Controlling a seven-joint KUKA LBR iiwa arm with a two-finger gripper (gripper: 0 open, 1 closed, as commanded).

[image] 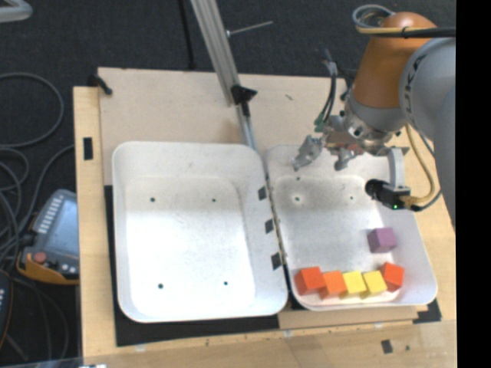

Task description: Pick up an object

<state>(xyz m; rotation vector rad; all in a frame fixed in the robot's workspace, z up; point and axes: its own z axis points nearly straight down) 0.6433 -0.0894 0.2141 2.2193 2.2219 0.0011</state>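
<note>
Gripper open above five blocks, two bins.

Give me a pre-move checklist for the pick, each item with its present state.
1. Targets in view: ok. A purple block and a row of blocks, orange and yellow, lie in the right bin.
2. Hand placed over a target: not ok. The hand sits at the bin's far edge, away from the blocks.
3. Nothing held already: ok. No block sits between the fingers.
4. Finger gap suited to a block: cannot tell at this size.
5. Room around the target: ok for the purple block, which lies apart; not ok for the row, whose blocks touch and crowd the near wall.
6. Path from hand to blocks: ok. Bare bin floor lies between.
</note>
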